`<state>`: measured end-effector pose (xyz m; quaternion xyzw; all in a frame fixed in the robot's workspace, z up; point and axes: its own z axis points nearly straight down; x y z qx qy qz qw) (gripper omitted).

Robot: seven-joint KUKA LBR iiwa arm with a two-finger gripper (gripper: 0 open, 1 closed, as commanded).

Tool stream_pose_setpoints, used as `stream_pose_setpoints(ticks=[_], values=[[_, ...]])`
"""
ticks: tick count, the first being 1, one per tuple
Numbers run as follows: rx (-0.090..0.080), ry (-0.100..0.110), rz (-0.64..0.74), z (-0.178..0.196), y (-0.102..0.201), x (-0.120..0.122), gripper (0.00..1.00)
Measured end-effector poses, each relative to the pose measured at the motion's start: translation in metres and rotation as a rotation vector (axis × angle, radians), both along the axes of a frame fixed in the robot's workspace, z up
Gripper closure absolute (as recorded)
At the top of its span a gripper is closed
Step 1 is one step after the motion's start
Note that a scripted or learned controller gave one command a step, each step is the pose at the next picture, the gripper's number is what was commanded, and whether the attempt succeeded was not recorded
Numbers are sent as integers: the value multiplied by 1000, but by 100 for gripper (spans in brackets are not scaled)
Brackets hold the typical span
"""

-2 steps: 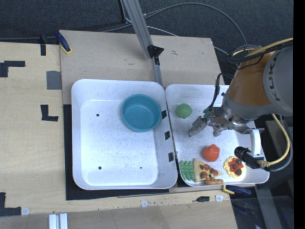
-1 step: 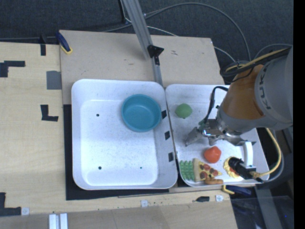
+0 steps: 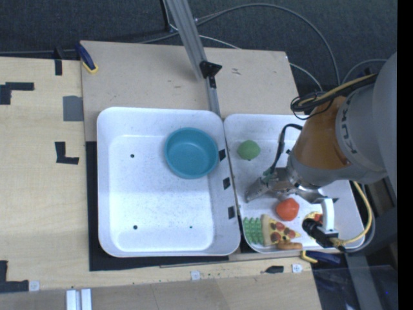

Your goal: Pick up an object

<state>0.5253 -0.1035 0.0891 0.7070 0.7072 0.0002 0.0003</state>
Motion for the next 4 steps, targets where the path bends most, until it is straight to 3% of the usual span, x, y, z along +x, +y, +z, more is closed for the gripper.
stream_pose_setpoints(ticks=[1,2,4], values=[[-1,-3,-1,12,-1,1,100],[0,-3,1,72,5,5,100],[0,-1,0,150,7,11,100]])
